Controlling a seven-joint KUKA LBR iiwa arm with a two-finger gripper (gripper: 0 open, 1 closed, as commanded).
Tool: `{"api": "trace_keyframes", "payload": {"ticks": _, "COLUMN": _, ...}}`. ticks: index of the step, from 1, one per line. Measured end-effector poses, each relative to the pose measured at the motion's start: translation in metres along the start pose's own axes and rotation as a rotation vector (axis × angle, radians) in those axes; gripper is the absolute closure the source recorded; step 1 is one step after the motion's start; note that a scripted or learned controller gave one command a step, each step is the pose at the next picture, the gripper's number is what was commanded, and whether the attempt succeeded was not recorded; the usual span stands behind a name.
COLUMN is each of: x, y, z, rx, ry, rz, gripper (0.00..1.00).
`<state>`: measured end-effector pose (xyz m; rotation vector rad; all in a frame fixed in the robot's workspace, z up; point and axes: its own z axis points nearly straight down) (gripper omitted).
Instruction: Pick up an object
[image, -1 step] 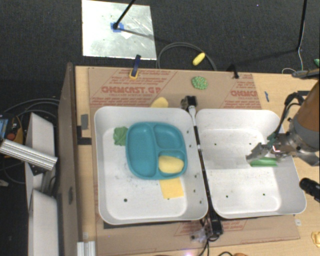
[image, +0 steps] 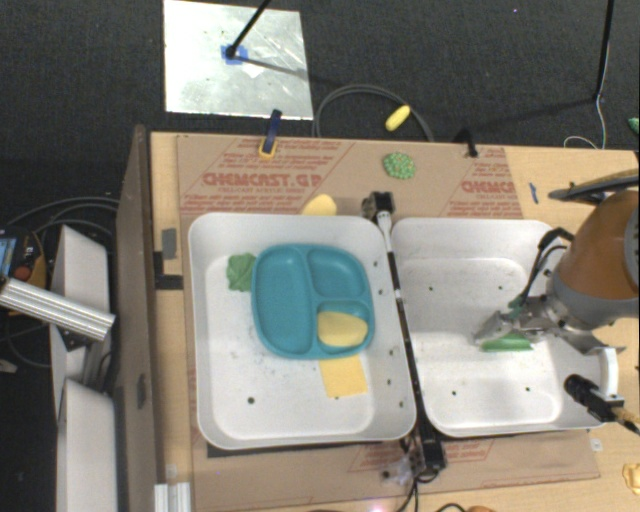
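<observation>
- Right now the likeliest target is the green object (image: 507, 344), a small flat piece lying on the floor of the right bin (image: 450, 400), towards that bin's right side.
- You'll find the gripper (image: 512, 326) low over it, its tip just above and to the left of the green object, touching it or very nearly so; the angle leaves that unclear.
- You can't read the fingers from here: metal and cabling crowd the tip, so whether they are spread, closed, or clamped on the green piece cannot be told. Don't count it as held.
- The arm (image: 600, 270) reaches in from the right and bends down steeply, which I take as a stance for a top-down grab on something that lies flat.
- Look left and the other bin (image: 215, 400) holds a blue divided tray (image: 295, 300) near its middle, with a yellow rounded piece (image: 342, 328) in its lower right compartment.
- A yellow flat square (image: 344, 377) lies just below the tray, and a green leafy piece (image: 241, 270) touches its left edge.
- All of those sit well apart from the gripper.
- Judging by the flatness of the green object, you should expect a thin grip margin; the fingers may slide over it.
</observation>
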<state>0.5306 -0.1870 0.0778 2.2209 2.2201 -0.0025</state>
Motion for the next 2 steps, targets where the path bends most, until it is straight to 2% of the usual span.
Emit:
{"api": "trace_keyframes", "payload": {"ticks": 1, "x": 0.002, "y": 0.001, "z": -0.017, "rx": -0.005, "ry": 0.001, "rz": -0.002, "gripper": 1.00}}
{"api": "trace_keyframes", "payload": {"ticks": 2, "x": 0.098, "y": -0.001, "z": -0.136, "rx": -0.010, "ry": 0.003, "rz": -0.014, "gripper": 1.00}}
